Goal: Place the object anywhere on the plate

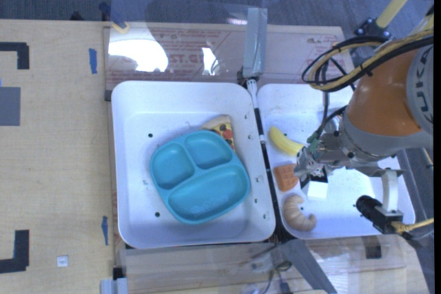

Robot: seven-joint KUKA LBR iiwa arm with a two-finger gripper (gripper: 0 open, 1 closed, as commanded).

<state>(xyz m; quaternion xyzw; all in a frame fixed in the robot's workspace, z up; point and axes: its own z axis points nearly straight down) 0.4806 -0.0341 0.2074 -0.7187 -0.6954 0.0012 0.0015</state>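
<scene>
From my seat I've got the gripper (308,167) low in the right bin (358,200) beside the orange piece (285,177) (can't tell its state), so we're at the pick, and next comes carrying it left onto the blue plate (200,175).

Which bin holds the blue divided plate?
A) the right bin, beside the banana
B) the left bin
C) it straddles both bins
B: the blue plate lies inside the left bin, while the banana sits in the right bin.
</scene>
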